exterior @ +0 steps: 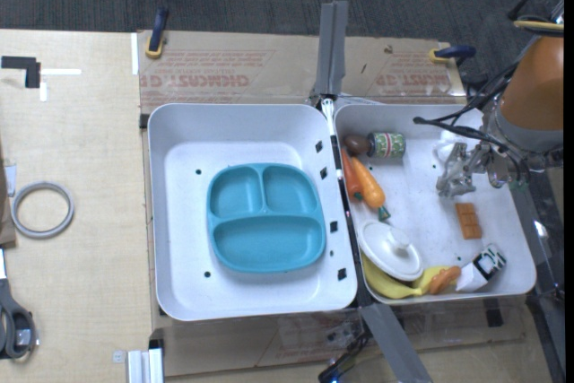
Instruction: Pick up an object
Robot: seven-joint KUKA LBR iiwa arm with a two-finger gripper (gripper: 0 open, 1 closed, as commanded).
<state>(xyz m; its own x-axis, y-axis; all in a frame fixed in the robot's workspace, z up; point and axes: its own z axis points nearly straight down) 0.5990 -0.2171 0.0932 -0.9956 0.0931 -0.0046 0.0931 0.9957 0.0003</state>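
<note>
The divided tray [266,218] lay in the left bin [170,193], while the right bin [421,220] held a bottle [379,144] at the back, a carrot [364,183] before it, a banana [395,285] at the front beneath a lid [389,250], and a block [467,221] to the right below the gripper [459,178].

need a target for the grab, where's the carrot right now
The carrot lies in the right bin, against its left wall, just below the small bottle.
</note>
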